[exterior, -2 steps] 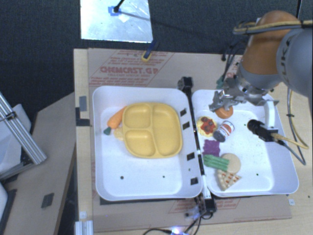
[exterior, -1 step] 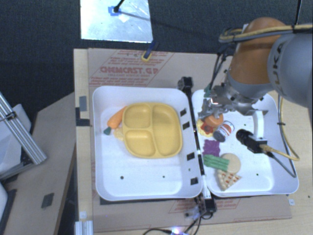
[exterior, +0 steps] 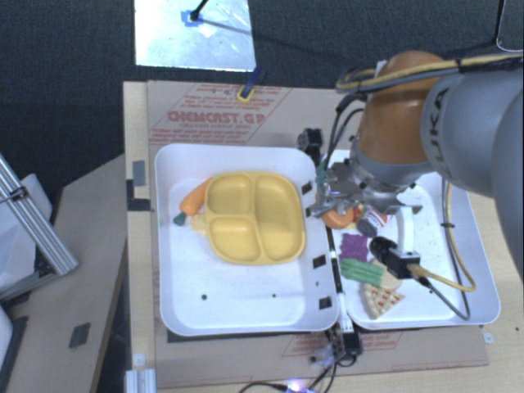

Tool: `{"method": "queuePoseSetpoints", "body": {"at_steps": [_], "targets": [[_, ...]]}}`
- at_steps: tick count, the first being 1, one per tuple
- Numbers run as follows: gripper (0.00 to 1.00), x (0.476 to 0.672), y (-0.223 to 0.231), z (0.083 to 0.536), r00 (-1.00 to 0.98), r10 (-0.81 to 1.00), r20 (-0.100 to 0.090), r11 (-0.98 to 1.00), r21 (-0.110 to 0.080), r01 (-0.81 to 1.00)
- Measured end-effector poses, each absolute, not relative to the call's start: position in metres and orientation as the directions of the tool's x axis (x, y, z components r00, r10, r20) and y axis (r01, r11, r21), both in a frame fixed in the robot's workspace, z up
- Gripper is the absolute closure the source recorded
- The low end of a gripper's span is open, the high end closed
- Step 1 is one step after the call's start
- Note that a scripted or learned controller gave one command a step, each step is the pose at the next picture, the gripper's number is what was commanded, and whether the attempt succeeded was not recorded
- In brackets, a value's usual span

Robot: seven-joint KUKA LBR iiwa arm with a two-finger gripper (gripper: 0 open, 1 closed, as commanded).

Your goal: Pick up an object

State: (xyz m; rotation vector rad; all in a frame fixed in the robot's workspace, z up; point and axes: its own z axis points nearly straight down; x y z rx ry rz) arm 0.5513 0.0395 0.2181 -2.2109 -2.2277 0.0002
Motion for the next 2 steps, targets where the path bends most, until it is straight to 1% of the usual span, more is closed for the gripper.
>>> {"method": "queuePoseSetpoints", "body": {"at_steps": [1,2], "targets": [[1.0,0.555,0.033,0.234,-0.002,1.0,0.0,0.002,0.002,1.0],[1.0,0.549,0.022,0.219,0.0,1.0,0.0,0.0,0.0,1.0]]}}
